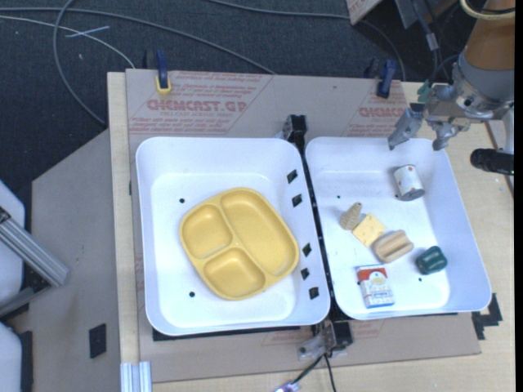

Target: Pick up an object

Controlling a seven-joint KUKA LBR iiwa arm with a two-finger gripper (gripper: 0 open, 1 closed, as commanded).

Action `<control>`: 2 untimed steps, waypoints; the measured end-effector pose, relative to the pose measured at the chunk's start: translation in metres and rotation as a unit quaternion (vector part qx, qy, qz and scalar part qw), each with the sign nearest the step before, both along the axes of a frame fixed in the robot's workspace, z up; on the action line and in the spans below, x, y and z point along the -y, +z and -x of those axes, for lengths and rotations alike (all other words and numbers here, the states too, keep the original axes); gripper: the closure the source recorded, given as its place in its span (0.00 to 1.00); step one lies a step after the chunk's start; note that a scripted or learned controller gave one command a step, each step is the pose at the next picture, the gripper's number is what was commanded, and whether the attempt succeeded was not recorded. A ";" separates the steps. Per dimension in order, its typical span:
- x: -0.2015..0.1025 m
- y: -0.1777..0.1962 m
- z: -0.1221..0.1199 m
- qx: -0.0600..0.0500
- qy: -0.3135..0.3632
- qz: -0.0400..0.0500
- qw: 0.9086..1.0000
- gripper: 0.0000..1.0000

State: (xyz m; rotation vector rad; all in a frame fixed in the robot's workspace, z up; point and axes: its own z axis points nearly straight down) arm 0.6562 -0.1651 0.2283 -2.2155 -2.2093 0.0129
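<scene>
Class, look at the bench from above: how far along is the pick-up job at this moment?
Nothing looks done yet. The gripper hangs open over the right bin's far edge with nothing between its fingers. The small grey cylinder just below it, the green object and the red-and-white box lie in the bin. Descent, grasp and lift all remain.

Blue clamps (163, 72) (385, 77) at far edge of brown board (212, 104); grey cables (82, 23) on dark floor.
</scene>
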 end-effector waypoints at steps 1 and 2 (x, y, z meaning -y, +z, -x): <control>-0.001 0.009 -0.003 0.007 0.002 0.001 1.000 0.00; -0.011 -0.042 -0.003 0.005 0.002 0.001 1.000 0.00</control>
